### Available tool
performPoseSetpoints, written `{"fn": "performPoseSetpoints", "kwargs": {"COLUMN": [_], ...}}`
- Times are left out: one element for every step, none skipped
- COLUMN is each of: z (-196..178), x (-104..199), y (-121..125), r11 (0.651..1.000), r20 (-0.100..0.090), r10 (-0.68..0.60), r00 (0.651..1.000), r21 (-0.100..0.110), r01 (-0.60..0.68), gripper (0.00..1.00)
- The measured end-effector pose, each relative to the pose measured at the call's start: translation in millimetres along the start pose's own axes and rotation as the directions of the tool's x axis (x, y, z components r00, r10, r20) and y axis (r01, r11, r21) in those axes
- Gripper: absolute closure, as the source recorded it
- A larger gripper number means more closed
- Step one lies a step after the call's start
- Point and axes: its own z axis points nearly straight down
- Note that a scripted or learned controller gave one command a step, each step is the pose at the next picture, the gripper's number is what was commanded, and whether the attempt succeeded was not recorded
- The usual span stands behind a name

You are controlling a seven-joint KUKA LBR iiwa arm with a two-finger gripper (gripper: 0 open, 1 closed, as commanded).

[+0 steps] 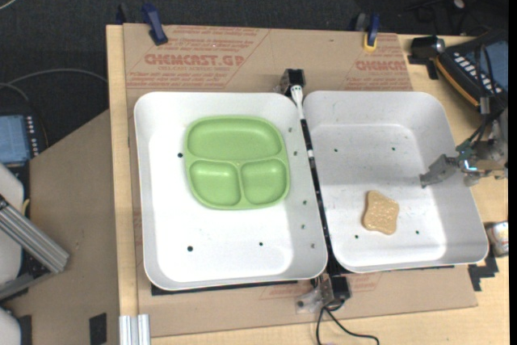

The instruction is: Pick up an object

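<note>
Green plastic makes up the big divided plate [236, 161], which has three dips in it and lies flat in the left white bin [161, 250]. It sits toward the back of that bin, away from the walls.

A small tan thing like a bumpy cracker or waffle biscuit [380, 213] lies in the right white bin [420, 113]. It rests flat on the floor of the bin, toward the front, with bare white floor all around it. Nothing touches it.

At the right side of the picture, a bit of the grey metal gripper [440, 170] pokes in over the right edge of the right bin. It is small and dark, and I cannot tell how its hand is set. Nothing can be seen in its grip. It is up and to the right of the tan biscuit, near it but apart from it.

I think the pick has not begun. The arm looks like it is only reaching in. The tan biscuit is the closest thing, so it seems the likely one to grab.

Next, the gripper would need to slide left and toward the front until it is right over the biscuit, then go down and squeeze its two sides. The biscuit is thin and flat, so the grip may slip off it.
</note>
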Motion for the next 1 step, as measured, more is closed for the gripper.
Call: {"fn": "performPoseSetpoints", "kwargs": {"z": [96.1], "x": [82.2], "y": [-27.0], "r11": [1.000], "r20": [-0.012], "r10": [-0.009], "r00": [1.000], "r21": [0.011], "r01": [0.009], "gripper": [0.00]}}
